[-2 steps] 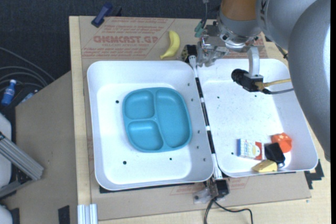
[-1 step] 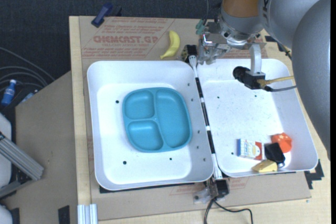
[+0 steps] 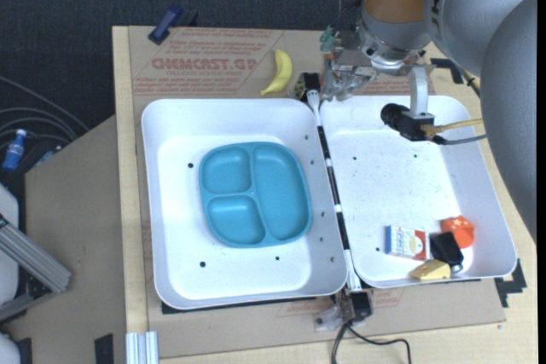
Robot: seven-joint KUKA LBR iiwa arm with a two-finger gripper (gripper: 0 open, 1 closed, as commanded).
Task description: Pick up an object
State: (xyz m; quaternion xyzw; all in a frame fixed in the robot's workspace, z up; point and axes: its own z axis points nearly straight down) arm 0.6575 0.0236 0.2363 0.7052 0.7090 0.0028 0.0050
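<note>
My gripper [image 3: 339,88] hangs over the far left corner of the right bin [image 3: 384,175], close to the divider between the bins. Nothing shows in it. A cluster of small objects lies in that bin's near right corner, well away from the gripper: a white, blue and red carton [image 3: 403,242], an orange item [image 3: 459,228], a black block [image 3: 445,248] and a pale yellow piece [image 3: 431,271]. A blue divided plate [image 3: 254,193] sits in the middle of the left bin [image 3: 171,183].
A yellow banana [image 3: 278,72] lies on the board behind the left bin, just left of the gripper. A blue object [image 3: 165,24] rests at the board's far left edge. The grey arm [image 3: 486,4] fills the upper right.
</note>
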